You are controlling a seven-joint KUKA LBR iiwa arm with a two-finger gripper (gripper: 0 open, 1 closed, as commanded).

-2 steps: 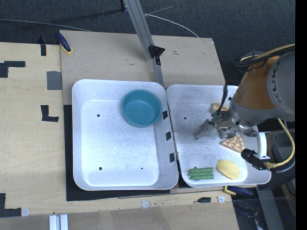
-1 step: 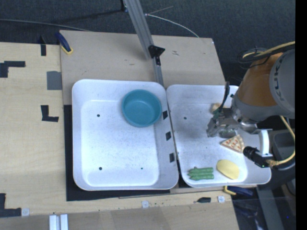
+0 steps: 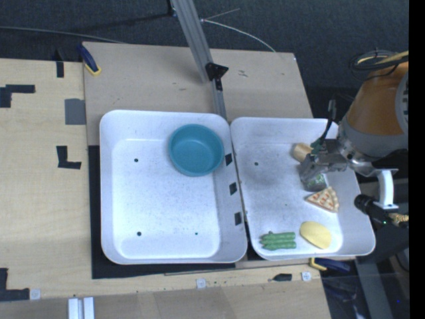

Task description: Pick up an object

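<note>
Reaching in from the right, the arm (image 3: 375, 111) sets its tool (image 3: 313, 173) low inside the right bin (image 3: 265, 178); whether it is open or grips anything cannot be told. Just below it lies a pizza-slice toy (image 3: 324, 199), with a tan object (image 3: 301, 151) touching its upper edge. A yellow lemon-like piece (image 3: 315, 234) and green bean pods (image 3: 277, 240) sit near the front wall. The left bin (image 3: 133, 211) holds a blue bowl (image 3: 196, 149).

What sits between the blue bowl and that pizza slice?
In the camera view, the bins' rims and bare speckled floor lie between the blue bowl and the pizza slice.
</note>
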